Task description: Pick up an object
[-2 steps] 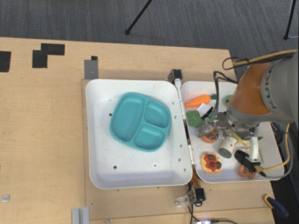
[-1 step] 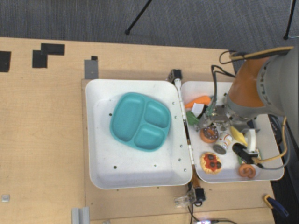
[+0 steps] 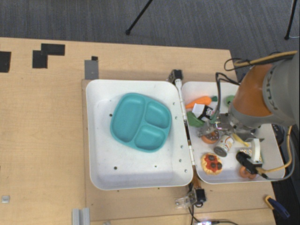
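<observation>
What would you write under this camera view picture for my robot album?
Robot arm reaches into the right bin of toy food, pizza slice nearby; teal divided plate sits in the left bin.

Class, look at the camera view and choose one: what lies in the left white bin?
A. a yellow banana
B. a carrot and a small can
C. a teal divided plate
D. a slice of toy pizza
C: the teal divided plate, with three compartments, lies alone in the left white bin, while the carrot, the small can and the toy pizza sit in the right bin.
</observation>
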You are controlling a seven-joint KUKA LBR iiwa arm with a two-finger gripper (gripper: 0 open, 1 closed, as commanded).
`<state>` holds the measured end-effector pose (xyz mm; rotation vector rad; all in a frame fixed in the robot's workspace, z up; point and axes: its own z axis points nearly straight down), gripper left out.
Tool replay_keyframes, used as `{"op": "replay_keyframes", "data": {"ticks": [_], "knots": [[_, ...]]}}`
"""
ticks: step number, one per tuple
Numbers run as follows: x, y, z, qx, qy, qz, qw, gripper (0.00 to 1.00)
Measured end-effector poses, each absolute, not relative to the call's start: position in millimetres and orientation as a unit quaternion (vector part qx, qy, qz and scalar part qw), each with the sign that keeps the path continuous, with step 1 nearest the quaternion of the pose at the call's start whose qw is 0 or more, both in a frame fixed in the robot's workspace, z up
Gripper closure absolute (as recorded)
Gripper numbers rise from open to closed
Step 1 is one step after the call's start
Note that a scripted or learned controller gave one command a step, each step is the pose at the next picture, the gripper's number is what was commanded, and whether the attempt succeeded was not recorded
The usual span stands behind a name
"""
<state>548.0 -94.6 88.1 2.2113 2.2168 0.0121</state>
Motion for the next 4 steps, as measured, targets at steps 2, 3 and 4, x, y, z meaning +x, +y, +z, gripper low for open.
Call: {"op": "replay_keyframes", "data": {"ticks": [2,3,4], "knots": [[562.8,-84.4,87.7,0.706,0.708,0.0015,0.004,0.0],[564.9,-83.2,98.8,0.705,0.709,0.0037,0.005,1.0],[565.5,-55.3,241.7,0.705,0.709,0.0023,0.002,1.0]]}}
